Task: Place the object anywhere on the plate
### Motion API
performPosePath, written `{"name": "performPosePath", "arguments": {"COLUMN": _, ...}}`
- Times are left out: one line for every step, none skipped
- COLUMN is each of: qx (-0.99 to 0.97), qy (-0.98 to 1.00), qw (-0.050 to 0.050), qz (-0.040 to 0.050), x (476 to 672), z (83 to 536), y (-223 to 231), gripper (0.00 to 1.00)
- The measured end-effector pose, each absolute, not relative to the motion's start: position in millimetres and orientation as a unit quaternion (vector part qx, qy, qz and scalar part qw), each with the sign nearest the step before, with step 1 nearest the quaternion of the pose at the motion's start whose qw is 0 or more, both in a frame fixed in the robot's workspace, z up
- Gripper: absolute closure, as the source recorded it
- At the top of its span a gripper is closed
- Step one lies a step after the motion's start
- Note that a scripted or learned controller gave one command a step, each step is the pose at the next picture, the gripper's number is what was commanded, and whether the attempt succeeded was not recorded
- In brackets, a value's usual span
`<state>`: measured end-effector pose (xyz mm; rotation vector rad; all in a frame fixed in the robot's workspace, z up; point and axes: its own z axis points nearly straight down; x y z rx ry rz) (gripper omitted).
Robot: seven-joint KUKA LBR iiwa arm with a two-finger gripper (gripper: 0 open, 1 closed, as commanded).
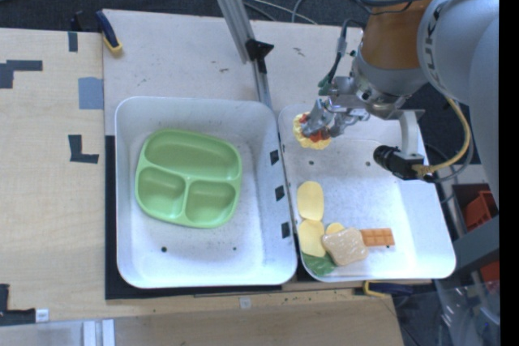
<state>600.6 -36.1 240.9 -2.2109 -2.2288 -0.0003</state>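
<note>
The green plate (pixel 189 177), with three compartments, lies in the left bin (pixel 130 255). A small yellow and red toy food piece (pixel 313 137) is at the back left corner of the right bin (pixel 422 247). My gripper (pixel 322 124) points down right over it and is shut on its top, with the yellow part sticking out below the fingers. I cannot tell whether the piece rests on the bin floor or hangs just above it. The gripper is well to the right of the plate, across the wall between the bins.
At the front left of the right bin lie two yellow pieces (pixel 310 201), a tan bread-like piece (pixel 346 246), an orange wafer (pixel 377 237) and a green bit (pixel 319 262). A slanted metal post (pixel 231 0) stands behind the bins.
</note>
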Motion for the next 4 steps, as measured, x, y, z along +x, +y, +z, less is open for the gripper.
{"name": "performPosePath", "arguments": {"qx": -0.704, "qy": -0.71, "qw": 0.001, "qz": -0.0003, "x": 605.4, "z": 246, "y": 22, "gripper": 1.0}}
{"name": "performPosePath", "arguments": {"qx": -0.704, "qy": -0.71, "qw": 0.002, "qz": 0.0007, "x": 597.3, "z": 237, "y": 83, "gripper": 1.0}}
{"name": "performPosePath", "arguments": {"qx": -0.704, "qy": -0.71, "qw": 0.001, "qz": -0.0002, "x": 599.5, "z": 243, "y": 140, "gripper": 1.0}}
{"name": "performPosePath", "arguments": {"qx": -0.706, "qy": -0.708, "qw": 0.0, "qz": 0.001, "x": 599.7, "z": 243, "y": 136, "gripper": 0.0}}
